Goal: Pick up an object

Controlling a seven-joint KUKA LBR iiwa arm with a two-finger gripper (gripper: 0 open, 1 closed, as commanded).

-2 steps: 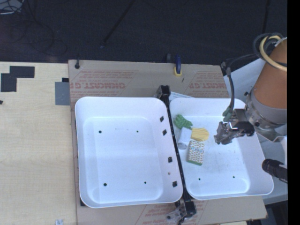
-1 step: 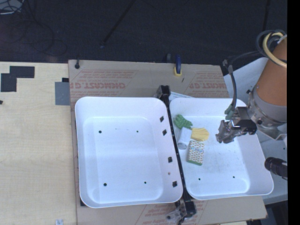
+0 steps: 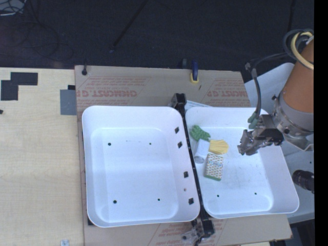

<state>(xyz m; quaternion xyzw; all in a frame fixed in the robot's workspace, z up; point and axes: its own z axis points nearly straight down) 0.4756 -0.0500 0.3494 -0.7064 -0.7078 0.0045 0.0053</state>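
The claw (image 3: 247,148) hangs over the right bin (image 3: 279,201), near that bin's right side and about halfway along its depth. It is dark and small against the white floor, and whether it is released or clenched cannot be told from this angle; nothing shows between its tips. Behind it, to the right, the wrist widens into the grey arm (image 3: 294,118) with its orange band (image 3: 301,86), and a dark cable loops up from the wrist toward the top of the picture.

To the left of the claw, apart from it with bare white floor between, lie the things that could be picked. Nearest is a yellow piece (image 3: 219,146), roughly level with the claw. Just below it, touching or nearly so, lies a small speckled packet (image 3: 214,166), tilted slightly. Further left and a little higher sits a green toy (image 3: 199,134), close to the bin's left wall. A pale item lies between the green toy and the packet, too faint to identify.

Beyond the dividing wall, further left of the claw, stands the left bin (image 3: 92,137). Both bins rest on a cardboard sheet (image 3: 133,88) on the pale bench (image 3: 36,178).
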